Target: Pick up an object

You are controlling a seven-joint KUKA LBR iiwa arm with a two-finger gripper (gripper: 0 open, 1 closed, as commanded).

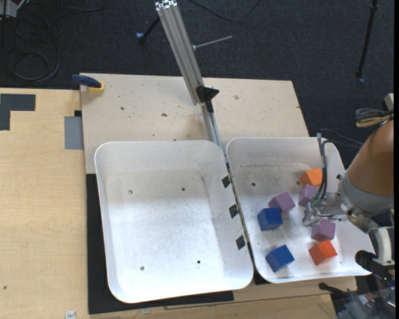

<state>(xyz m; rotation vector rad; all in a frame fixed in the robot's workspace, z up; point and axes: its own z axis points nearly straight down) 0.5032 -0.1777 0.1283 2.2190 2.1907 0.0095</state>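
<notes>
Right bin [279, 153]: holds seven cubes, the arm [372, 171] reaching in.
Gripper [317, 212]: low among cubes; grip state cannot be told.
Purple cubes [323, 230]: just beside it; blocky, no long axis.

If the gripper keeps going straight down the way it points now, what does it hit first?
Probably the bin floor in the gap among the purple blocks, or the edge of the purple block just below the gripper; depth is hard to judge from this slanted view.
</notes>
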